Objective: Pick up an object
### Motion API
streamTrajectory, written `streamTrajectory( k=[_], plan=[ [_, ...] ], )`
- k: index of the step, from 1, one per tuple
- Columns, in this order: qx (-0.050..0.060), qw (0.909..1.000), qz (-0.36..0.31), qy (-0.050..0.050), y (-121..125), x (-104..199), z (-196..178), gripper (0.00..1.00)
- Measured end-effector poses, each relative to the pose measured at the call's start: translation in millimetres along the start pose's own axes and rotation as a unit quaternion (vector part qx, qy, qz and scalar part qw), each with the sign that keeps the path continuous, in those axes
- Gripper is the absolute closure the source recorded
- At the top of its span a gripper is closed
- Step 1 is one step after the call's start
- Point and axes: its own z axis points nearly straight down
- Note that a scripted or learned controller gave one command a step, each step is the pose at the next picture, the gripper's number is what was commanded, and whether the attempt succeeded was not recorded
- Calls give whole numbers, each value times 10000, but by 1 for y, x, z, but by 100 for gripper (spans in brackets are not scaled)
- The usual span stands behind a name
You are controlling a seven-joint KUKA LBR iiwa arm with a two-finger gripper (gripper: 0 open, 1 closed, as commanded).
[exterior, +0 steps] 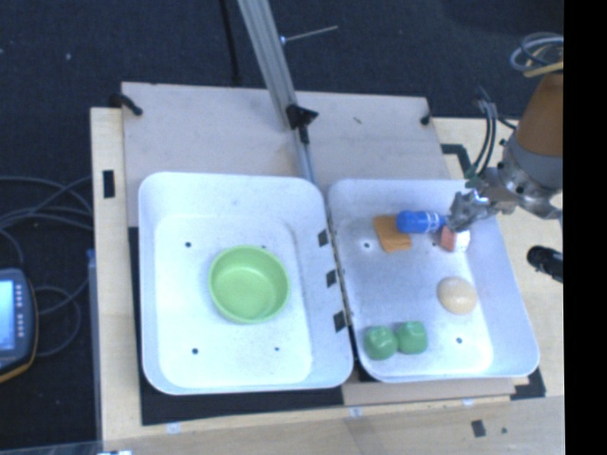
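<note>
End effector (459,218) sits low in the right bin (503,282), right by the blue bottle (417,222), and I can't tell its grip.

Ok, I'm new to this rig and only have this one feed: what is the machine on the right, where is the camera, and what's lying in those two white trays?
The camera is fixed above the bench, looking down at a slant. The machine is a single robot arm reaching in from the right, and its gripper hangs over the right bin, just above a small pink-and-white object. I cannot tell whether it holds anything. That bin also contains a blue object against an orange block, a cream egg-shaped piece and a green object. The left bin holds a green bowl.
</note>
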Motion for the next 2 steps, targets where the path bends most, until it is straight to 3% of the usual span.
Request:
streamTrajectory(
  k=[1,2],
  plan=[
    [-1,10000,-5,3,-3,8,-50,100],
    [22,10000,-19,8,1,59,-41,100]
  ],
)
